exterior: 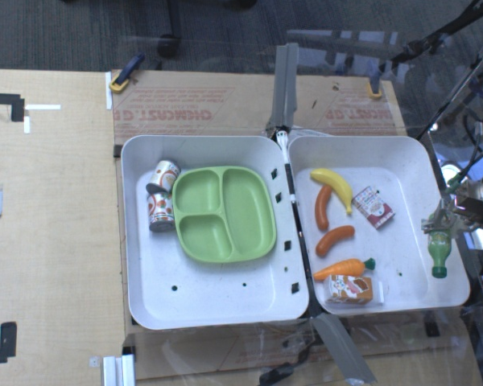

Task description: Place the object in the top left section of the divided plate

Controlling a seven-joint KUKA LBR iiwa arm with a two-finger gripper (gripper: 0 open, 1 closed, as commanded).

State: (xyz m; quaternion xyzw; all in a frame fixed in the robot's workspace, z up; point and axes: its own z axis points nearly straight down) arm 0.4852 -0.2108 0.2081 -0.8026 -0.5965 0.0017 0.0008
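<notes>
The green divided plate [225,213] lies in the left bin [145,296]; its top left section [198,191] holds nothing. At the right bin's far right side, a small green bottle [439,252] hangs with its dark cap pointing down. My gripper [444,225] sits just above the bottle and is shut on its upper end. The metal wrist parts reach in from the right edge.
Two cans [162,195] stand left of the plate in the left bin. The right bin [410,163] holds a banana [335,186], two sausages [324,207], a carrot [342,268], a red-white packet [373,207] and an orange carton [351,289].
</notes>
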